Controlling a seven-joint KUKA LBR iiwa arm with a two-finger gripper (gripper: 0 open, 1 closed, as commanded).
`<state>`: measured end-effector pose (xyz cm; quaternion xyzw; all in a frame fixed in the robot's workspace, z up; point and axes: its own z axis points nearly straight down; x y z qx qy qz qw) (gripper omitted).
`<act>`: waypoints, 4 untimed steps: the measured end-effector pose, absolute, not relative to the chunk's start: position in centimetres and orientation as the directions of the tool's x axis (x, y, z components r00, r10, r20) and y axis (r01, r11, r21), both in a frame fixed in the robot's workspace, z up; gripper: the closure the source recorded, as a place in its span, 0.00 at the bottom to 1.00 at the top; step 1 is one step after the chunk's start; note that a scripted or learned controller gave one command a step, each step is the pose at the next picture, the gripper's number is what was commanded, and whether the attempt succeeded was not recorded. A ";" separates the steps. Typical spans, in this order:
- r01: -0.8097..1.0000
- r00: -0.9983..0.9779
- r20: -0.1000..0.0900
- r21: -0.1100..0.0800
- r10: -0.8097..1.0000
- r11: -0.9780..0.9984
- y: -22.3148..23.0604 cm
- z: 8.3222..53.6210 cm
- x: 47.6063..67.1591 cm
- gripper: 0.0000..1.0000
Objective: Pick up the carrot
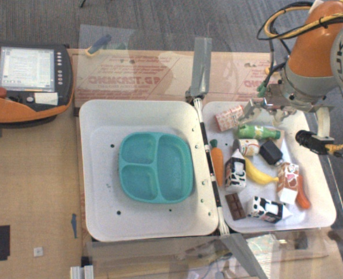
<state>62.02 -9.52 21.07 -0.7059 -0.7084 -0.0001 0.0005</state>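
Note:
The carrot (217, 164) is orange with a green top. It lies lengthwise along the left wall of the right bin (325, 214), green end pointing away from me, beside a cow-patterned carton (236, 173). My gripper (263, 113) hangs over the far end of that bin, just above a green bottle (257, 132). It is up and to the right of the carrot and well apart from it. Its fingers stand open with nothing between them.
The right bin also holds a pink box (228, 118), a black block (271, 151), a banana (260, 174), a chocolate bar (235, 206), a second cow carton (267, 209) and an orange-white carton (288, 183). A teal divided plate (157, 167) lies in the left bin (96, 156). A teach pendant (26, 80) sits far left.

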 end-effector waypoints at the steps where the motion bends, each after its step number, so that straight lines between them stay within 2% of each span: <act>1: 0.986 -0.169 0.000 0.000 0.986 0.169 -15.7 19.5 59.1 0.00; 2: 0.928 -0.373 0.008 0.001 0.928 0.373 -21.8 9.8 58.0 0.00; 3: 0.982 -0.190 -0.002 0.005 0.982 0.190 -22.3 14.1 58.6 0.00; 4: 0.802 0.597 0.008 -0.006 0.802 -0.597 -21.3 14.0 65.1 0.00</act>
